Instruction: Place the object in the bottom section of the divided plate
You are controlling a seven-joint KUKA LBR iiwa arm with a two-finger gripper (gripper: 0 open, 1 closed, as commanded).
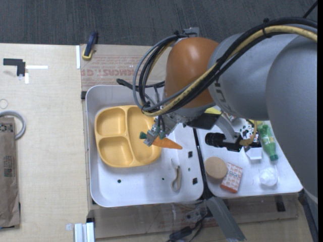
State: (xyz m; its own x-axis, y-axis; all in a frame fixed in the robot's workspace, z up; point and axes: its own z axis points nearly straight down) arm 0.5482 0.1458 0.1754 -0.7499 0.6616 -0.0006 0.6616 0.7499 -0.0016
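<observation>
A yellow divided plate [115, 150] with three sections lies in the left part of the left white bin [101, 185]. An orange toy carrot [169, 144] with a green top hangs tilted over the plate's right rim, its tip pointing right over the bin floor. My gripper [151, 136] reaches down from under the orange wrist band and is shut on the carrot's green end, just above the plate's large right section. The arm hides the plate's upper right corner.
A slim tan object [176, 178] lies on the left bin's floor below the carrot. The right bin [252, 189] holds a round brown disc [216, 168], an orange-and-white packet [232, 178], a green bottle [268, 144] and a white lump [268, 176].
</observation>
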